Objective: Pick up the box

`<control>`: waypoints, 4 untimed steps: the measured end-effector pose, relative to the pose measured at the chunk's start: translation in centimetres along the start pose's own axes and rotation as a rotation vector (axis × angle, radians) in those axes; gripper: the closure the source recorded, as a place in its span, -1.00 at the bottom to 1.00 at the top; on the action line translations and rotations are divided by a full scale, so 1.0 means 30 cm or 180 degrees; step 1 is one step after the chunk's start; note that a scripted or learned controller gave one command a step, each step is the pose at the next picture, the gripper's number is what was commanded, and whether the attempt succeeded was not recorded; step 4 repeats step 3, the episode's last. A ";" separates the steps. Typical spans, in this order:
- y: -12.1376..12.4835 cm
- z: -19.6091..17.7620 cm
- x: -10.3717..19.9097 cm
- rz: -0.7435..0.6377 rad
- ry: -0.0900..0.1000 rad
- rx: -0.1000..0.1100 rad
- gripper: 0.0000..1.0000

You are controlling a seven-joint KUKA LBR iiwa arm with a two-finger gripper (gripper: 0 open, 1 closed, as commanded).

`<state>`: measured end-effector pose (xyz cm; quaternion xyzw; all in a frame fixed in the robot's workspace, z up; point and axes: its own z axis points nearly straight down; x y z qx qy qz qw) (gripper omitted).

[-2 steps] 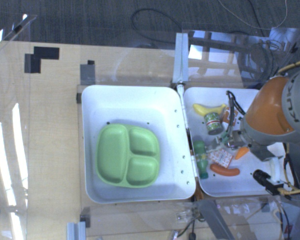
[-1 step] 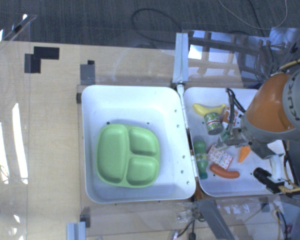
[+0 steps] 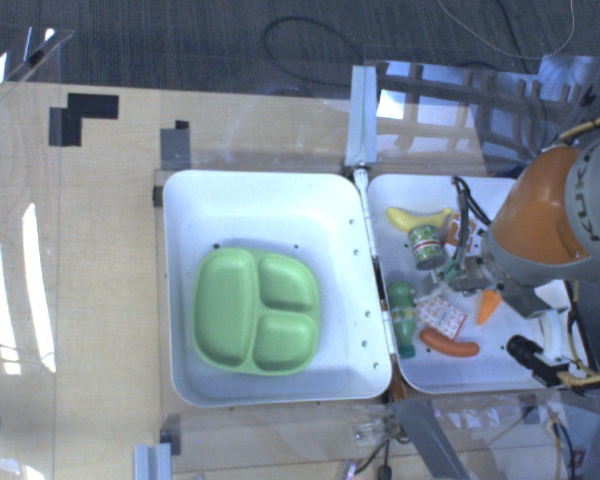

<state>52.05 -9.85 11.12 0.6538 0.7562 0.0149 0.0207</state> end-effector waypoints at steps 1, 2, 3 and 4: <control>-0.062 0.061 -0.002 0.0081 -0.0005 0.0081 -1.00; -0.052 0.027 0.000 0.0075 -0.0007 0.0065 1.00; 0.183 -0.242 0.166 0.0152 0.0031 0.0138 1.00; 0.183 -0.242 0.166 0.0152 0.0031 0.0138 1.00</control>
